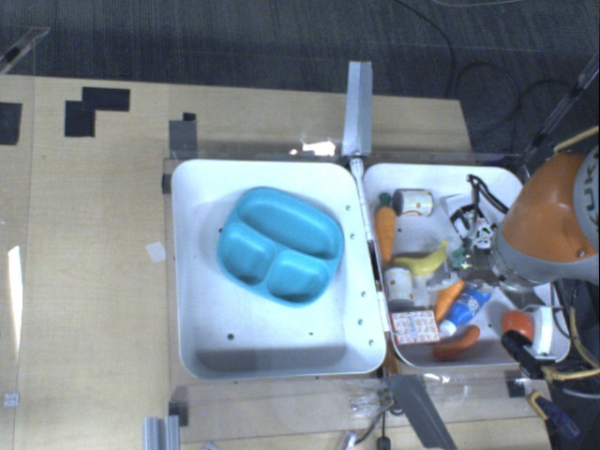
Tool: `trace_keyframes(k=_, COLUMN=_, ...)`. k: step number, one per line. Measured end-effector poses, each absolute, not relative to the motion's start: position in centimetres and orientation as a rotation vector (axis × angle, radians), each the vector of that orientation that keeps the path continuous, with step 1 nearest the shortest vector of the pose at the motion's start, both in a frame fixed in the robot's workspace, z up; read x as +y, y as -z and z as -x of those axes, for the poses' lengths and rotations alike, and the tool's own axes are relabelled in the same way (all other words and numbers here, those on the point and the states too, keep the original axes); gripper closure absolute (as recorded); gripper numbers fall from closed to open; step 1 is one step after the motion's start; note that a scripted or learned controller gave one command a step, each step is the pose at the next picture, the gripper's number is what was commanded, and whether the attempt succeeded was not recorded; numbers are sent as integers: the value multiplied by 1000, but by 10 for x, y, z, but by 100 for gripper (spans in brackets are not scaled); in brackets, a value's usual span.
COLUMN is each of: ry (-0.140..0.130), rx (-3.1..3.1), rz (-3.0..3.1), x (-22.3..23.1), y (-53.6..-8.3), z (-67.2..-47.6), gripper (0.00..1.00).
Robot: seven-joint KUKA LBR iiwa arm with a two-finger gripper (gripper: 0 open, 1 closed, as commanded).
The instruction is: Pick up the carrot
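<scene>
Carrot [385, 234] lies lengthwise in the right bin [409, 356], close against its left wall, near the upper corner; nothing is touching it. The arm [553, 221] enters from the right, orange band over the bin's right half. The end effector [466, 262] sits low among the clutter mid-bin, well apart from the carrot; cannot tell its state, since its tip is lost among cables and items. Near it: a banana [424, 261], a small can [413, 202], a blue-and-white bottle [466, 309], a red sausage-like item [457, 344], a patterned packet [413, 327]. The left bin [197, 251] holds a blue divided tray [279, 244]. Both bins sit on the desk [84, 270]
</scene>
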State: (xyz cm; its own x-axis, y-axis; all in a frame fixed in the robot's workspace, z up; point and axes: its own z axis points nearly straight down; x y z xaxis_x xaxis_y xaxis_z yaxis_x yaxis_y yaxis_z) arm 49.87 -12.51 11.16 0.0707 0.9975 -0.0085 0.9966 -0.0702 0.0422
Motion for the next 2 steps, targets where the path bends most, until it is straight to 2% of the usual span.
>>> trace_keyframes(k=1, ry=-58, rx=2108, rz=-2267, x=-113, y=-105, z=-512, gripper=0)
trace_keyframes(k=2, ry=-57, rx=2106, rz=-2267, x=-114, y=-105, z=-512, gripper=0)
